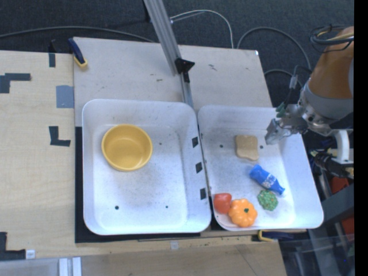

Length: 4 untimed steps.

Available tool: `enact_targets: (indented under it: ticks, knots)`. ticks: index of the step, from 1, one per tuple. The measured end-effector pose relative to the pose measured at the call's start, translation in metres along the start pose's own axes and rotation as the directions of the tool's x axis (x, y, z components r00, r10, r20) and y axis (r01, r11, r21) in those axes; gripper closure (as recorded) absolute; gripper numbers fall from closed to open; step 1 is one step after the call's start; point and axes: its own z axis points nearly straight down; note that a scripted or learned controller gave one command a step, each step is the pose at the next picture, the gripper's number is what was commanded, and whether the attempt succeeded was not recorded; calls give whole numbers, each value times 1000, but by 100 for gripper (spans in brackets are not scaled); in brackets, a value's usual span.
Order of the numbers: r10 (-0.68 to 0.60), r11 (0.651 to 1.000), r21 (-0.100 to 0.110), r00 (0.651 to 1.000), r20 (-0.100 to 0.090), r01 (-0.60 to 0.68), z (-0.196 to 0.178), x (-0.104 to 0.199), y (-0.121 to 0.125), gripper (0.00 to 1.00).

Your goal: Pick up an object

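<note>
Your claw hangs over the right-hand shallow white bin, just beside the tan, bread-like block, which lies apart from the other items. Whether the claw is spread or pressed together you cannot tell from this slanted view, and nothing visibly sits in it. If you go for the block, the likeliest failure is a descent off to its right side, so one tip lands on top or pushes it away instead of straddling it. The blue crumpled packet, green knobbly ball, orange pumpkin-shaped toy and red rounded piece crowd the near corner; aiming there risks nudging neighbours or jamming against the bin wall. The yellow bowl in the left bin lies well apart.
</note>
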Motion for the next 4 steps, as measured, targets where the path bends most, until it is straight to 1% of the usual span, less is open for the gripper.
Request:
enact_targets:
  ticks: [2,3,4]
  knots:
    - [-6,1000,0,1000,-2,6,14,115,44,100]
    - [-5,1000,0,1000,-1,5,22,165,63,100]
    - [-5,1000,-3,1000,-1,5,7,217,86,100]
